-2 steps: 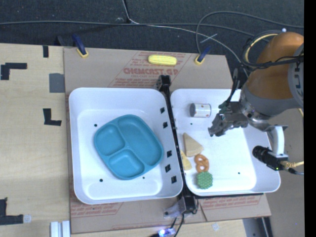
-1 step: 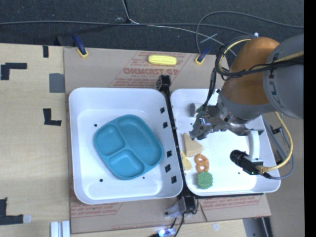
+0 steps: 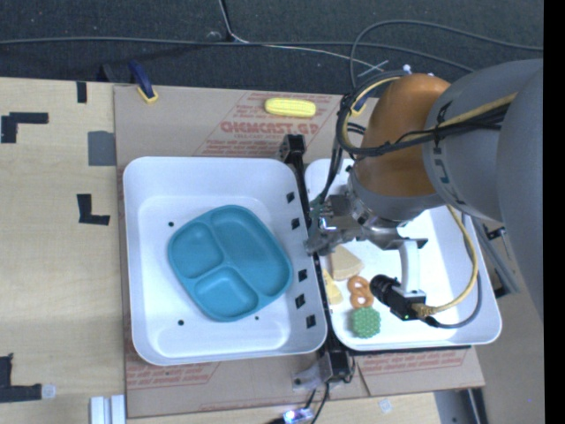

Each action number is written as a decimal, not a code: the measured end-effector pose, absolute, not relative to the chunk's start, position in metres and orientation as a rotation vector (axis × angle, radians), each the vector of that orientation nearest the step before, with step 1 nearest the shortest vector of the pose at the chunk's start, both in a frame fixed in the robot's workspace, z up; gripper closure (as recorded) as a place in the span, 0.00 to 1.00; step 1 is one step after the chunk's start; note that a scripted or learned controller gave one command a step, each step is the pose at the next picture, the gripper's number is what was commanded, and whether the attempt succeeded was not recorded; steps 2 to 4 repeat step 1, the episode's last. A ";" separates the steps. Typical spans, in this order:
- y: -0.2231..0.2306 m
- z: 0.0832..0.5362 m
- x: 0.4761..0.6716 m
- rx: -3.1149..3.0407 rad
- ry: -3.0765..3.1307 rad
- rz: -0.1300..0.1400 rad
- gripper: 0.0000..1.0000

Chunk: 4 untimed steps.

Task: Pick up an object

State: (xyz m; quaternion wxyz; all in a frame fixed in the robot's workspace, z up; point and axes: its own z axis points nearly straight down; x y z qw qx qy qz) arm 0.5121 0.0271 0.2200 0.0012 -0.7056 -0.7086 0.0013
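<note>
At the bottom of the frame, the near rim of the right bin (image 3: 424, 341) sits on a cardboard sheet (image 3: 256, 126) laid over the counter (image 3: 53, 263). Just inside that rim, at the bin's lower left, lies a green, bumpy object (image 3: 365, 322). Directly above it in the frame is a small orange pretzel-shaped piece (image 3: 357, 291), the two close together. Above that lies a pale tan wedge (image 3: 345, 262), near the bin's left wall. A black fitting with a yellow cable (image 3: 399, 298) hangs just right of the pretzel piece.

The tool (image 3: 328, 233) is located at the left edge of the right bin, above the tan wedge in the frame, close to the wall dividing the two bins. Whether it is wide, narrow or holding anything cannot be told; the wrist hardware covers it. The arm (image 3: 415, 148), with its orange band, fills the upper right of the frame.

The left bin (image 3: 146, 193) holds a blue divided plate (image 3: 229, 261), lying flat near its centre.

Farthest, at the top centre, a yellow corn-shaped object (image 3: 290, 108) rests on the cardboard, outside both bins.
</note>
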 end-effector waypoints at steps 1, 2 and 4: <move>0.078 0.215 0.522 -2.213 -2.227 0.002 1.00; 0.078 0.215 0.522 -2.213 -2.227 0.002 1.00; 0.078 0.215 0.522 -2.213 -2.227 0.002 1.00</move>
